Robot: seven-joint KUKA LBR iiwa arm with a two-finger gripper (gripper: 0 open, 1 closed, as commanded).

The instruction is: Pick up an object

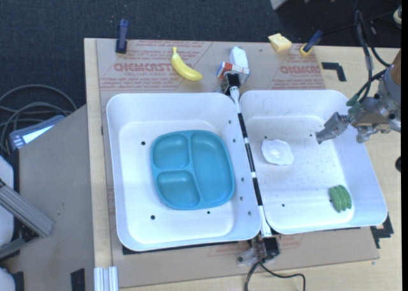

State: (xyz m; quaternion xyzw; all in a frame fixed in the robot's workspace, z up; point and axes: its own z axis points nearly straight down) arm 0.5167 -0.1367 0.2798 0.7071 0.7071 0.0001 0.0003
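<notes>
In the right bin (306,108) a small white rounded object (277,152) lies near the left wall. A green ridged object (340,198) rests near the bin's front right corner. My gripper (349,131) hangs over the right bin's far right side with its fingers spread and nothing between them. One finger (328,128) points left toward the white object, about a hand's width from it. The green object lies well in front of the gripper.
The left bin (127,156) holds a blue divided plate (191,170). Behind the bins on the bench lie a yellow banana (185,66), a white and red item (236,63) and a yellow block (279,42). Blue clamps (122,34) grip the board's back edge.
</notes>
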